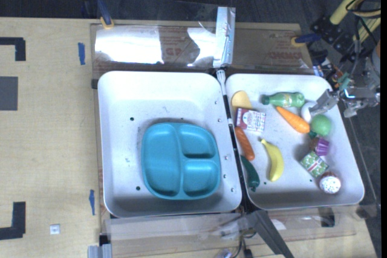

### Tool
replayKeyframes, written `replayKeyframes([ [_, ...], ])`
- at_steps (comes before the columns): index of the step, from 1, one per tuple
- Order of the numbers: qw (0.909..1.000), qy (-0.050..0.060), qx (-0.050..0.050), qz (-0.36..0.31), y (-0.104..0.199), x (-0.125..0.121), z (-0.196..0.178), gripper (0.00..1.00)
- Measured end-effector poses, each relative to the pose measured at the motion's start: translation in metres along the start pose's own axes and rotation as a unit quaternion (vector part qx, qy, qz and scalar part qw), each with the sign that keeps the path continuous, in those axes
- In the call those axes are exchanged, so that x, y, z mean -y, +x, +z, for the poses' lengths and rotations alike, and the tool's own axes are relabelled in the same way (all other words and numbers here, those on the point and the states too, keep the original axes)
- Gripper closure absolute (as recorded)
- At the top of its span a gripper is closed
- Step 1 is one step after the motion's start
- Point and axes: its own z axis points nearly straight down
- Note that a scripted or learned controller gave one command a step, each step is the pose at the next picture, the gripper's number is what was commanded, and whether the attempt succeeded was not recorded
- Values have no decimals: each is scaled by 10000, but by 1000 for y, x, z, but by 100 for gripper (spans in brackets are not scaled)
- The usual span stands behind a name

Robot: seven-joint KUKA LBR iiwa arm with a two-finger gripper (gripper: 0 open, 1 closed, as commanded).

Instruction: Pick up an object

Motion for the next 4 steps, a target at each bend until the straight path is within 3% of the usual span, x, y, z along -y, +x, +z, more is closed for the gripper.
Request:
replayKeyframes([
  [1, 9925, -9, 8, -1226, -24, -67, 67, 0],
  [2, 9796, -33, 14, -2011, 7, -78, 165, 0],
  [3, 9797, -56, 17, -2004, 7, -79, 154, 100],
  [4, 9932, -39, 3, -1165, 94, -121, 64, 100],
])
